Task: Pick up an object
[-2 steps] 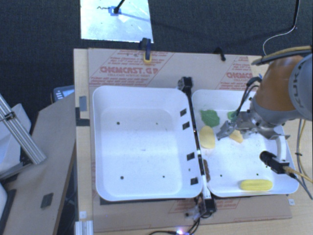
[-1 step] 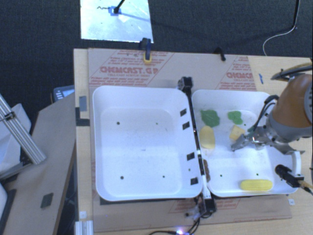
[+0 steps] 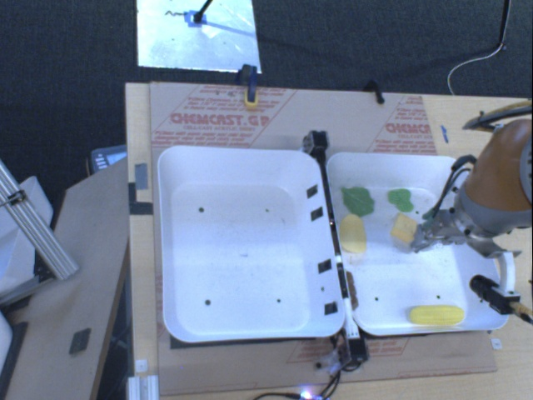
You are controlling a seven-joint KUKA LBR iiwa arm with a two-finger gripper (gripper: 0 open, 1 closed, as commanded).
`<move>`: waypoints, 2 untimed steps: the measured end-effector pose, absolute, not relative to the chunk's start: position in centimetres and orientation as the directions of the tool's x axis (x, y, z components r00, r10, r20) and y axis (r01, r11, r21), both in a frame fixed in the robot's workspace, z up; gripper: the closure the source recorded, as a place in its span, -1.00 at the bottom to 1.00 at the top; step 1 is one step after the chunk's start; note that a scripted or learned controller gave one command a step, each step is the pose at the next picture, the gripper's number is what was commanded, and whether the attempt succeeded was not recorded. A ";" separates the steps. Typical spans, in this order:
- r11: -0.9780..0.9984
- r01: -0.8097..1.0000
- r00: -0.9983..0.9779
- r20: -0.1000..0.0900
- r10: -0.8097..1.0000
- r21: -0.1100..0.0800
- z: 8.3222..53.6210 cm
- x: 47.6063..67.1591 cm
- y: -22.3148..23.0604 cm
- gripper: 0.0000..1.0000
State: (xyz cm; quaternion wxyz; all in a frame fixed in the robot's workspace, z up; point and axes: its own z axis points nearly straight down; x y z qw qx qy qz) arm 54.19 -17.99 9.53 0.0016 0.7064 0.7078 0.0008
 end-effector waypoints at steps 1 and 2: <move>0.002 1.000 -0.002 -0.009 1.000 0.020 35.1 49.4 -20.9 1.00; 0.007 1.000 -0.007 -0.007 1.000 0.017 45.7 54.1 -20.6 1.00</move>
